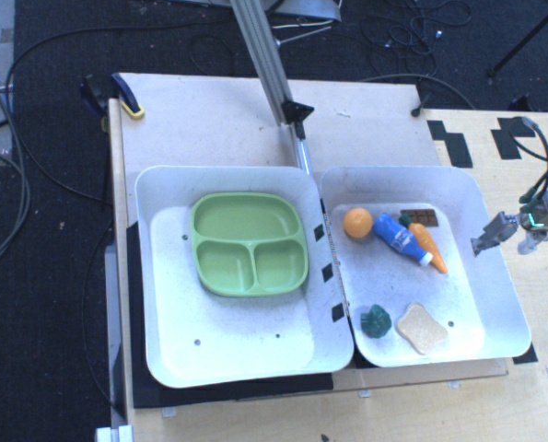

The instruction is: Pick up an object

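The gripper point(502, 233) waits at the right bin's point(495, 325) right rim, holding nothing; its state I cannot tell; the orange ball point(357, 223), blue bottle point(402, 238), carrot point(430, 246) and bread point(422, 328) lie inside, probably scattered for picking.

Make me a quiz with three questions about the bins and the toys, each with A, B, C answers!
1. Where is the green plate?
A. left bin
B. right bin
C. on the bench

2. What colour is the bottle?
A. red
B. blue
C. yellow

3. How is the gripper placed?
A. pressed on the plate
B. down among the toys
C. by the right bin's right rim

Answers: A, the plate lies in the left bin. B, the bottle is blue with a white cap. C, the gripper sits at the right rim, apart from the toys.
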### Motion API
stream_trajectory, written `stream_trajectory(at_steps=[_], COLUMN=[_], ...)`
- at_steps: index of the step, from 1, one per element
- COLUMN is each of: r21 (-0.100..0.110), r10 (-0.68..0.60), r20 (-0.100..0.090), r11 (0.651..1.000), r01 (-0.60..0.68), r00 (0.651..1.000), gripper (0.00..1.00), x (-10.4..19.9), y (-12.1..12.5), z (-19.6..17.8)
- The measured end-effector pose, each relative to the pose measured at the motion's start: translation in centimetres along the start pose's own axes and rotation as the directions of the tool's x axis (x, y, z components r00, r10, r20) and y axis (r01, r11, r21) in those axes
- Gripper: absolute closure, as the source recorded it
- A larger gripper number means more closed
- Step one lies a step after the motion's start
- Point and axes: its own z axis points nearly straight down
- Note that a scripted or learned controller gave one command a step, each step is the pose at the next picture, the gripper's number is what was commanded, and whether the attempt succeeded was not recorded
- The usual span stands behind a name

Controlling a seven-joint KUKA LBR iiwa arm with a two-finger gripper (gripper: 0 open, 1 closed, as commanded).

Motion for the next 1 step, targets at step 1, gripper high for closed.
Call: stream_trajectory(at_steps=[1], r21=[-0.001], r10=[0.000], r20=[0.000], r11=[1.000], r01=[0.000], r00=[1.000], gripper=[0.00], x=[0.00], y=[0.02], z=[-0.03])
